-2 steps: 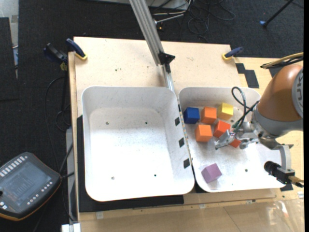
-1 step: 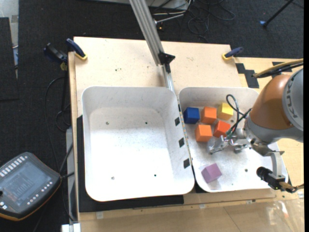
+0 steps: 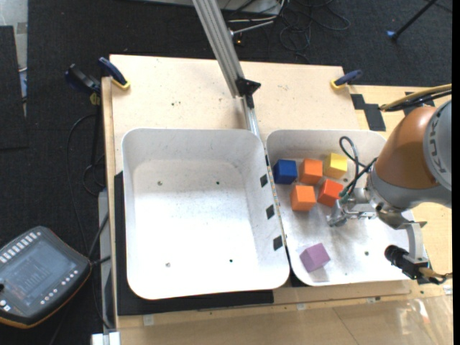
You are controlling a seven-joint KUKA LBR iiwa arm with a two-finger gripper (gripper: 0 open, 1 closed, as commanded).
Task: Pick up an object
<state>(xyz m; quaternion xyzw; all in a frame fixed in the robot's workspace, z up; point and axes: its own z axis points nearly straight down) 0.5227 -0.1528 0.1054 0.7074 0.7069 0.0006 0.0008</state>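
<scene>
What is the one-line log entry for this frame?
gripper: low in right bin, beside red-orange cube | held: nothing seen | purple cube: apart, nearer front

We see a robotics lab: a grey handheld control pendant [image 3: 39, 275] at eight o'clock, black cables [image 3: 309, 20] trailing at twelve o'clock.

Just left of the metal gripper [image 3: 343, 213], matt coloured blocks [image 3: 304, 197] lie in a smooth white plastic bin [image 3: 345, 268] on a speckled wooden bench [image 3: 187, 92].

Dark floor [image 3: 57, 42] – tangled cables [image 3: 309, 20]; pale wooden bench [image 3: 187, 92], bright light.
</scene>
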